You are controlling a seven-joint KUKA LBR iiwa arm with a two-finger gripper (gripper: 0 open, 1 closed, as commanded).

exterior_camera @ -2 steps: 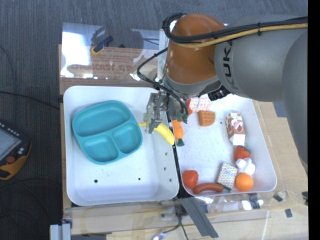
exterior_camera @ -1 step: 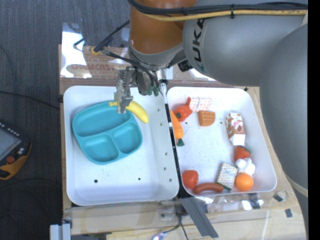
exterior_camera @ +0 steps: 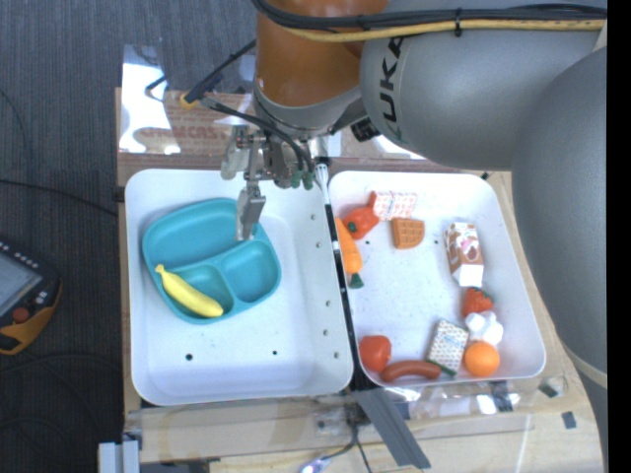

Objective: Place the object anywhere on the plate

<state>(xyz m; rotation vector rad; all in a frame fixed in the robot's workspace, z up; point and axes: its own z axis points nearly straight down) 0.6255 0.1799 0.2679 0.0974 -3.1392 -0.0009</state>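
I see the big grey arm [exterior_camera: 493, 77] coming in from the right, with its orange band [exterior_camera: 311, 28] up at the top. It reaches over the two white bins. The left bin [exterior_camera: 286, 363] holds a blue plate [exterior_camera: 251, 274] with three parts. The right bin [exterior_camera: 414, 294] holds lots of toy food.

The gripper [exterior_camera: 249, 220] hangs over the top edge of the plate, near the back of the left bin. I can see one thin grey finger pointing down at the plate. I cannot tell if the fingers are apart or together, and I see nothing between them.

The banana [exterior_camera: 187, 292] lies in the plate's front left part. It is yellow and lies at a slant. It is down and to the left of the gripper, and the two are apart, not touching.

In the right bin I see a carrot [exterior_camera: 349, 254] by the wall between the bins, a waffle [exterior_camera: 407, 233], a sausage [exterior_camera: 410, 371], a tomato [exterior_camera: 375, 349] and an orange [exterior_camera: 481, 359] near the front.
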